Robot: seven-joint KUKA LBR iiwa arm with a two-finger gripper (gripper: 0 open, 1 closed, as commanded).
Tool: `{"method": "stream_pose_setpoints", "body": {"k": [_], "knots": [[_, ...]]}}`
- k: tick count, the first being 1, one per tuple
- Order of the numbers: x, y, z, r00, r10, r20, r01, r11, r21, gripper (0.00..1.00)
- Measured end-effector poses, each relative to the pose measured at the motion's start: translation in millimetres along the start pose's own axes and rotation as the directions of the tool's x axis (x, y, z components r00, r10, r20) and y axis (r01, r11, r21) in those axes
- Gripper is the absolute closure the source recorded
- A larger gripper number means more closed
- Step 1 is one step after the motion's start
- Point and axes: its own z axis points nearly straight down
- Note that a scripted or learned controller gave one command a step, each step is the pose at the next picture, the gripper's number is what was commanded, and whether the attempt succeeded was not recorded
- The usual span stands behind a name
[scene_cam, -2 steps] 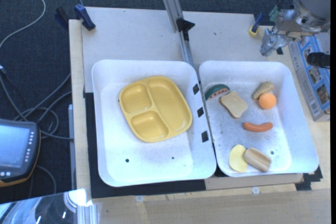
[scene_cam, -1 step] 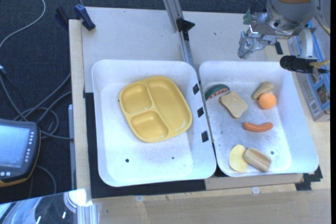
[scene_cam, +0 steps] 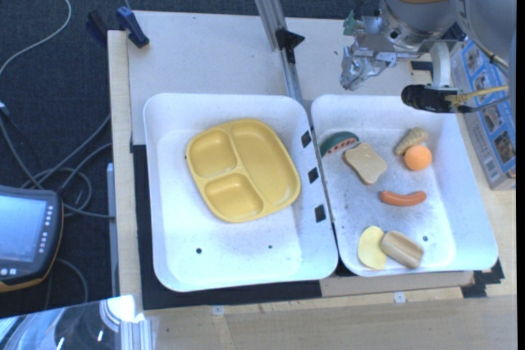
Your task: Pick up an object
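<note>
Gripper (scene_cam: 358,76) hovers past the right bin's (scene_cam: 472,217) far-left rim, nothing in it; can't tell its state. Food lies in that bin: orange (scene_cam: 418,157), sausage (scene_cam: 403,197), bread slice (scene_cam: 365,163).

The pale bench (scene_cam: 205,53) carries two white bins side by side: left bin (scene_cam: 238,258) at nine o'clock, right bin (scene_cam: 467,217) at three.
</note>
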Motion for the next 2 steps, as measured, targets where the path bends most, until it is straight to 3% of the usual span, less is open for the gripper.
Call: {"method": "stream_pose_setpoints", "body": {"k": [2], "knots": [[113.9,-8.4,16.6,1.0,0.0,0.0,0.0,1.0,0.003,1.0]]}}
